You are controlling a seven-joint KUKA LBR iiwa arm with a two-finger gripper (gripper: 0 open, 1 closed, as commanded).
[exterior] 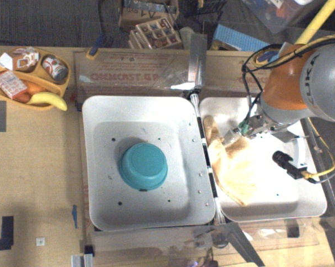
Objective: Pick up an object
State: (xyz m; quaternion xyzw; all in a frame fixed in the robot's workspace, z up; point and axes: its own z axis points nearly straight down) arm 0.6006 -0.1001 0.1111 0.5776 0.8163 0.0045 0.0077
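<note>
Tan cloth (238, 168) lies crumpled in right bin (309, 207), left half of it, toward frame centre. End effector (246, 128) sits at cloth's upper edge, seems touching it; opening and grip can't be told. Teal bowl (144, 166) upside down, middle of left bin (100, 121).

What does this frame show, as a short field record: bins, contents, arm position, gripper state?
left bin: holds a teal bowl, upside down, near its middle
right bin: holds a tan cloth, crumpled, lying against its left side
arm: reaching in from the right, above the right bin
gripper: low over the upper edge of the tan cloth; finger state cannot be told
held object: none can be confirmed
off the bins: yellow tray of toy food with a banana, at the bench's upper left
</note>
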